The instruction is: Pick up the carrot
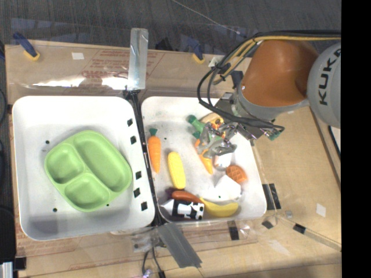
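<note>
Two carrots lie in the right bin [249, 149]. One carrot [154, 154], orange with a small green top, lies lengthwise beside the bin's left wall. A second carrot [207, 163] lies slanted in the middle of the bin, with its orange tip pointing toward the front. My gripper [217, 145] hangs directly over this second carrot and hides its middle. A green leafy piece [195, 123] shows just behind the gripper. The wrist covers the gripper's tips.
A yellow corn-like piece [176, 169] lies between the carrots. An orange-brown pastry [236, 174], a banana [221, 208], a black-and-white cow toy [189, 209] and a dark red piece [184, 196] sit at the front. A green divided plate [87, 169] lies in the left bin [29, 126].
</note>
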Action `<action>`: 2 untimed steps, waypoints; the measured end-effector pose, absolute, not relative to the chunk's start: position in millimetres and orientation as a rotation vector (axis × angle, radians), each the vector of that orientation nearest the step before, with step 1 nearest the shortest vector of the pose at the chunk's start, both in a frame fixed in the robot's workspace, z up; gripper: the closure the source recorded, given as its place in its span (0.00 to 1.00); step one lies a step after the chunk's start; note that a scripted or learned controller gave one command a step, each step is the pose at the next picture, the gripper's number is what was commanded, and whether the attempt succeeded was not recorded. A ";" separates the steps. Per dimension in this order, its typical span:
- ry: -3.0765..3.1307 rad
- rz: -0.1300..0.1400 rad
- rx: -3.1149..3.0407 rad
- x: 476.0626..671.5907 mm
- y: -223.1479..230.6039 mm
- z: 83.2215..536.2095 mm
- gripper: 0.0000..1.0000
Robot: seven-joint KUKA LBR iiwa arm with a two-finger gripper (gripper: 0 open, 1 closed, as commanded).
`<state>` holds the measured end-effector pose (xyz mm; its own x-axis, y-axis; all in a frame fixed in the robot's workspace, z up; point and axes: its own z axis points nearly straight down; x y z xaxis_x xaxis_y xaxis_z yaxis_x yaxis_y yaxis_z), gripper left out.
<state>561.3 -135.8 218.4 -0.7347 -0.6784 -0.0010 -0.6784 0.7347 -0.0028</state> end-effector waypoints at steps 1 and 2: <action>3.005 0.002 -0.913 554.5 -58.6 192.0 1.00; 3.022 -0.006 -0.837 608.2 -88.1 253.1 1.00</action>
